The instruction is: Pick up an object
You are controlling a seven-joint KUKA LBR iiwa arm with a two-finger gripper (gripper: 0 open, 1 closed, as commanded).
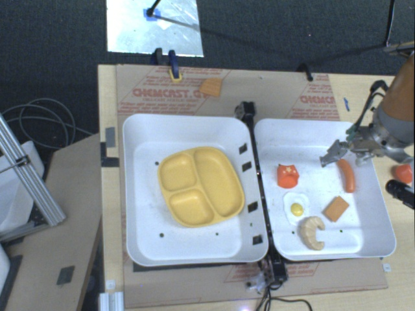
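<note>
My gripper [348, 155] hangs over the right bin [369, 238], near its upper right part, with its fingers spread open and nothing between them. Just below it lies an orange-red sausage [348, 176], its upper end close under the fingertips. Further left sits a red tomato piece [287, 175]. A fried egg [296, 208], a tan toast square [336, 208] and a pale croissant [312, 232] lie toward the bin's front.
The left bin [142, 238] holds a yellow divided plate [201, 186]. A small orange-brown block [211, 87] lies on the board behind the bins. A red-orange object [403, 172] sits outside the right bin's right wall.
</note>
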